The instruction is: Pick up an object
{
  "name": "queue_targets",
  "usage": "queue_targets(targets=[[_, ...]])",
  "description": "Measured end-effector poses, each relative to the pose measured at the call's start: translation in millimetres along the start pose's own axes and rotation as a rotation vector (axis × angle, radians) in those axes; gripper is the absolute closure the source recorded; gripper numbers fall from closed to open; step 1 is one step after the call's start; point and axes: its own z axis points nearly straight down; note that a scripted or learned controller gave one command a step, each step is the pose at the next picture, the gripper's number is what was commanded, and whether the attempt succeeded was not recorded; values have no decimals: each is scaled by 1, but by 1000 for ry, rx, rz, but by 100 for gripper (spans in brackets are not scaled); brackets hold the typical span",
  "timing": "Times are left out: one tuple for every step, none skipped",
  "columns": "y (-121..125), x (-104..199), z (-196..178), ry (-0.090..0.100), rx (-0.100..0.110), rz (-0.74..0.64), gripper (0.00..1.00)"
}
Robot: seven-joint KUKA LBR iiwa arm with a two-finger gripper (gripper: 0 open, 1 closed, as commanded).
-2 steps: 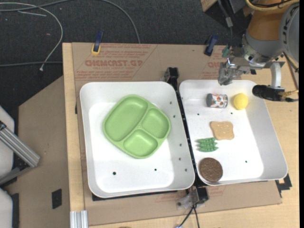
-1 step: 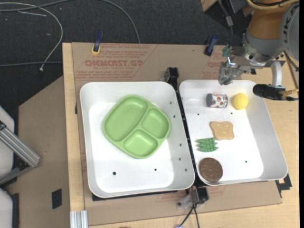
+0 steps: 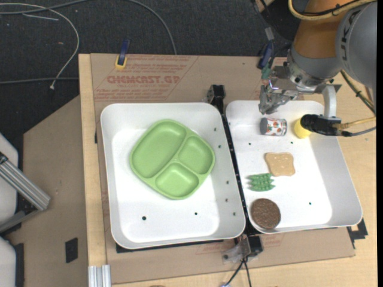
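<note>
My gripper (image 3: pixel 267 104) hangs over the far left part of the right bin (image 3: pixel 335 184), its metal fingers pointing down just above and behind a small can (image 3: pixel 273 126) with a red and white label that lies on its side. Nothing shows between the fingers. In the same bin lie a yellow object (image 3: pixel 302 128) partly hidden by a black part of the arm, a slice of toast (image 3: pixel 280 164), green pea pods (image 3: pixel 261 182) and a brown round patty (image 3: pixel 265 213).
The left bin (image 3: pixel 119 208) holds a green divided plate (image 3: pixel 172 158). A black clamp (image 3: pixel 216 94) sits between the bins at the far edge. The arm's orange and grey body (image 3: pixel 326 23) looms over the right bin's far side.
</note>
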Motion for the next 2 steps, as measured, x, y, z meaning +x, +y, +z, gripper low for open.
queue_targets(targets=[[-11,49,10,0,0,-1,100],[-25,112,8,1,0,-3,100]])
